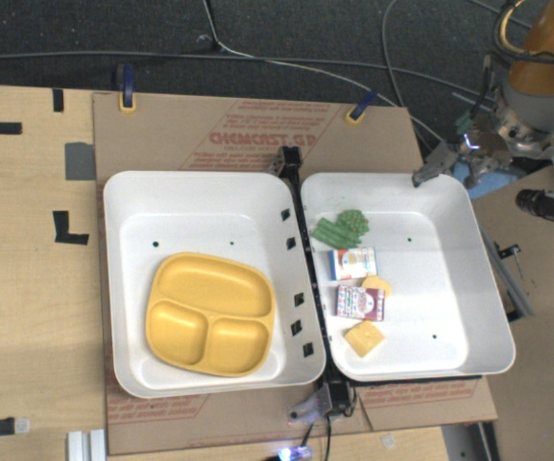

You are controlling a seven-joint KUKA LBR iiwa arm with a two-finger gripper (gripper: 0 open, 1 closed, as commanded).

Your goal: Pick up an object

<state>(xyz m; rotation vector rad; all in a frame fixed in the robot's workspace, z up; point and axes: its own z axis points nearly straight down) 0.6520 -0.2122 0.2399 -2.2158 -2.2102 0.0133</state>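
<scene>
Objects are gathered along the left wall of the right bin (449, 358): green toy (343, 228), two small boxes (354, 263), yellow pieces (364, 338). A yellow tray (210, 313) fills the left bin (123, 257).

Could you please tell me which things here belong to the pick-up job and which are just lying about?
For the job:
- gripper
- green broccoli toy
- small white carton
- pink box
- yellow cheese wedge
- right bin

Lying about:
- yellow divided tray
- left bin
- cardboard sheet
</scene>
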